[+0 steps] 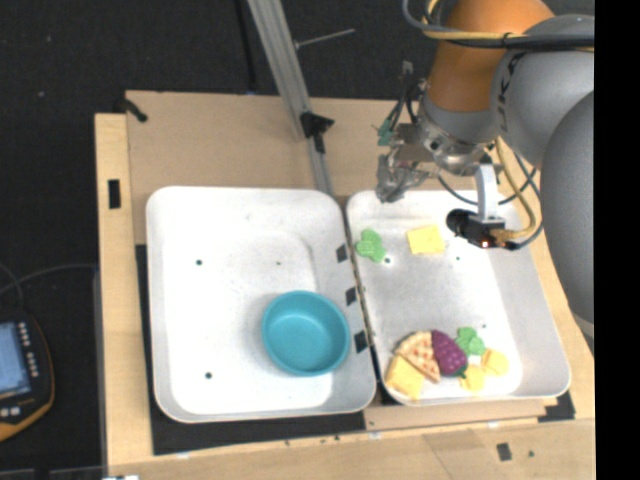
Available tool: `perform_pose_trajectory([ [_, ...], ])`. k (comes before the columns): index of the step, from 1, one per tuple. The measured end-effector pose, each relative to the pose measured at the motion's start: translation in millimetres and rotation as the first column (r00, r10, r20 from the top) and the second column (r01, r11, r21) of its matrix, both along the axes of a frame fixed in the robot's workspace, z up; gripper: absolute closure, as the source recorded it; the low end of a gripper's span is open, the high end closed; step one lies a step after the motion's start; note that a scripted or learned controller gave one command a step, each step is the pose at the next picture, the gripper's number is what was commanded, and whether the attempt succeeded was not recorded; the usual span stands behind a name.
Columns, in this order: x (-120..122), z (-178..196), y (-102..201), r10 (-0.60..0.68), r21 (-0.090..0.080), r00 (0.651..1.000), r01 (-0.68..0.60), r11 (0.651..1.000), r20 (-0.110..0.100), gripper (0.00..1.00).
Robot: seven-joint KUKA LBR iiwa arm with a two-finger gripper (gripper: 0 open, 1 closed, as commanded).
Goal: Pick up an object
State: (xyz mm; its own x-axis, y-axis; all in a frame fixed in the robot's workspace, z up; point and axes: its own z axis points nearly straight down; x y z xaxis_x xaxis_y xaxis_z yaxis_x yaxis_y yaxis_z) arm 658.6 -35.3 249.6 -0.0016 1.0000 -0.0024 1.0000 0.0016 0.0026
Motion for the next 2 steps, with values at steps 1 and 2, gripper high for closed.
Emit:
perform_pose_trajectory([
  [1,13.6,5.3,57.0,0.005,0.002,1.000,-0.005,1.000,0.001,1.00],
  [2,14.3,1.1,99.8,0.004,0.001,1.000,-0.004,1.000,0.001,1.00],
])
